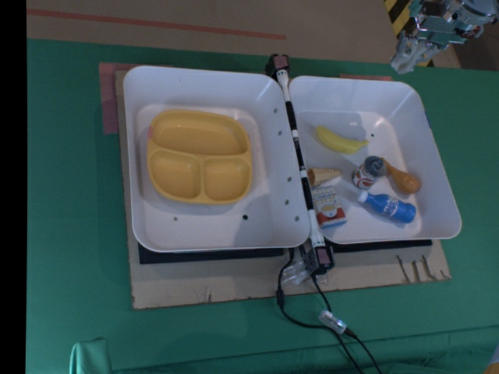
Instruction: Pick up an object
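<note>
The jaws cannot be read at this moment — the gripper (pixel 407 55) is small and blurred, and nothing can be seen in its hold. It hangs above the far right corner of the right bin (pixel 437 201), outside the rim and well apart from everything inside.

Taking the right bin as the landmark: a toy banana (pixel 340 140) lies near its middle, toward the far side. Nearer the front sit four more things in a loose cluster — a small wedge like an ice-cream cone (pixel 323 176) by the bin's left wall, a flat snack box (pixel 328 206) just in front of it, a short round can (pixel 366 173) at the middle, and an orange pear-shaped toy (pixel 404 181) touching or just beside the can on its right. A blue bottle (pixel 389 206) lies on its side toward the front right. To the left of the right bin stands the left bin (pixel 156 236), holding a yellow divided plate (pixel 200 157).

Any of these would do for the pick. They look like light, hard plastic play food, stiff but probably smooth and slippery. The banana seems the easiest choice — it lies alone, with free space around it, and closing across its narrow middle should hold. The bottle may roll if nudged.
</note>
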Controlling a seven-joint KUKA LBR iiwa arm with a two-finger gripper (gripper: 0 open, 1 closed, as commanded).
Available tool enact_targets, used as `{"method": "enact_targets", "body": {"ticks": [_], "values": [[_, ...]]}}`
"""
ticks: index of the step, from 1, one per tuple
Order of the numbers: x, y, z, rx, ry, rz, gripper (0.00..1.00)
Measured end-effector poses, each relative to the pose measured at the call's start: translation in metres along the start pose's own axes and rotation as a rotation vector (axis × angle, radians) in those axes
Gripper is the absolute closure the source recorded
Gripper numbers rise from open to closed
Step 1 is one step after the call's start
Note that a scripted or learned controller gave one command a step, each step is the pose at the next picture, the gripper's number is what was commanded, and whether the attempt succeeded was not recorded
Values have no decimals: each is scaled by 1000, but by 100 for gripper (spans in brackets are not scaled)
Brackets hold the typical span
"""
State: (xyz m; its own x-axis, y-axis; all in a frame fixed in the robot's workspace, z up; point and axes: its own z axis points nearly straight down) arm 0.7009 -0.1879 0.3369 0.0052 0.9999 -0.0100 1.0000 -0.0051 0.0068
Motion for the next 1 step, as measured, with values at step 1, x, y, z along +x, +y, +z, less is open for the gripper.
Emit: {"method": "enact_targets", "body": {"ticks": [1], "values": [[18,0,-64,-10,4,-1,100]]}}
